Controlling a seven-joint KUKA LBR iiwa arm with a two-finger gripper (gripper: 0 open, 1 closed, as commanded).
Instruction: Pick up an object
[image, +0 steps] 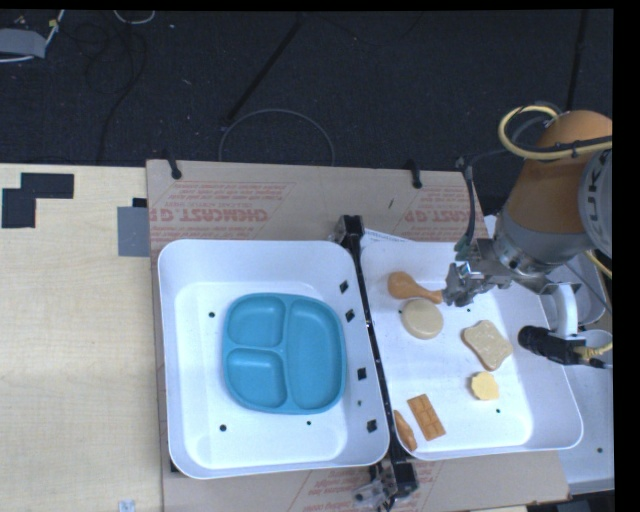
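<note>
Over in the right bin (560, 425), several food pieces lie loose: a brown drumstick (410, 287) near the back edge, a round beige biscuit (422, 320) just in front of it, a slice of toast (487, 344) toward the right edge, a small yellow chunk (485, 386) in front of the toast, and an orange wafer (425, 416) near the front edge. Just beside the drumstick's thin end sits the gripper (460, 288); whether it grasps anything cannot be told. A blue divided plate (283, 352) lies centred in the left bin (190, 270).
</note>
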